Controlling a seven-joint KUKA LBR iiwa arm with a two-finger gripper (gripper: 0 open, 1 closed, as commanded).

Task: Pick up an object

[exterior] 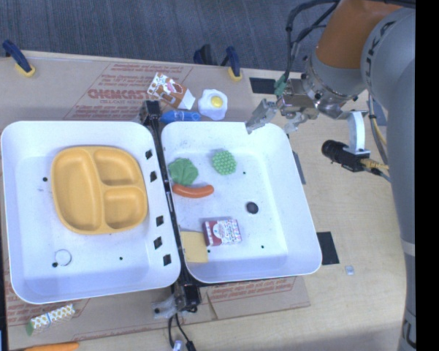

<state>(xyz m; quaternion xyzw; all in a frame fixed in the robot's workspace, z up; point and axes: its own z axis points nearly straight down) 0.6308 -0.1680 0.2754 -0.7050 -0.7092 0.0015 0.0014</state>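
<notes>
My gripper [275, 118] hangs over the far right rim of the right bin [296, 196], fingers spread open with nothing between them. Inside that bin lie a green leafy piece [182, 170], a green bumpy ball [223, 162], an orange sausage [193, 190], a red box [222, 232] and a yellow cheese slice [194, 247]. The ball is the nearest of these to the gripper, down and to its left. A small dark disc [252, 208] rests near the bin's middle.
The left bin [14, 218] holds a yellow divided plate [98, 189]. Behind the bins on the cardboard sit a fried-egg toy [214, 102], a blue object [180, 115] and a snack packet [165, 88]. Blue clamps [232, 61] grip the cardboard's far edge.
</notes>
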